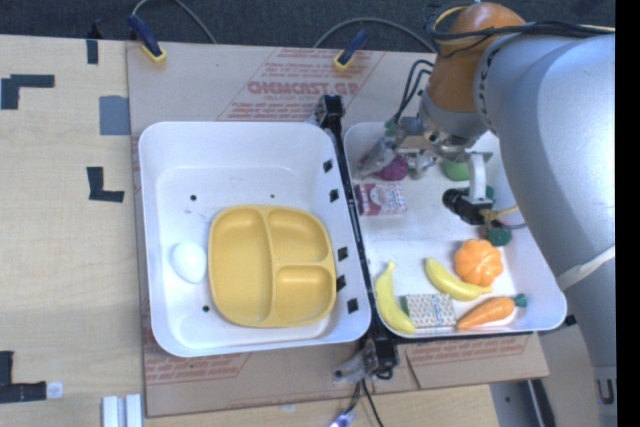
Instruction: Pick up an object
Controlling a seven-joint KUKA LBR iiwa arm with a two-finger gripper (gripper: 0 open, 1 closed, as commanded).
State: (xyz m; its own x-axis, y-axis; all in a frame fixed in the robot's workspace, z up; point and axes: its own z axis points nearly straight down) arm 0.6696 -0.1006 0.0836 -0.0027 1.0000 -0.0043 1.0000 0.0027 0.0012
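My gripper [396, 155] hangs low over the far part of the right bin [430, 335], under the orange band of the arm. A purple object [392, 169] lies right below it, partly hidden by the gripper; I cannot tell whether they touch. A red and white packet [381, 200] rests just in front of that. Nearer the front lie an orange pumpkin [478, 261], two yellow bananas [452, 280] [390, 301], a carrot [488, 312] and a small speckled block [430, 311].
The left bin [160, 155] holds a yellow divided plate [270, 265] and a white egg [188, 261]. A green item [456, 169] sits by the arm at the right bin's far side. The black divider clips [340, 185] line the wall between the bins.
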